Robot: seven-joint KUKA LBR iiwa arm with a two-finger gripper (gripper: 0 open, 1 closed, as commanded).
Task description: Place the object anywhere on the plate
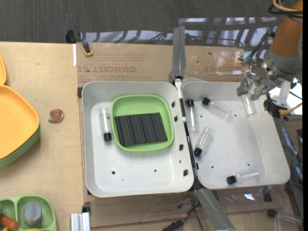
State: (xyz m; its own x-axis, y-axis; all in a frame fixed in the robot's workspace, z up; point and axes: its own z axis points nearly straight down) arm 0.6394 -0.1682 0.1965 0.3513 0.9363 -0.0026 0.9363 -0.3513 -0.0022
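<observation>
Two white bins fill my bench, the gripper (251,96) at upper right clamped on a clear vial (249,106) hanging roughly upright, with the green plate (142,104) well off toward frame-left.

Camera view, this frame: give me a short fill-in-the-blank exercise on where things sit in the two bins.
1. The green plate lies in the ____ bin.
2. On the plate rests a ribbed ____ mat.
3. The single vial in that bin lies to the ____ of the plate.
4. The gripper is above the ____ bin.

Missing words: left; black; left; right
</observation>
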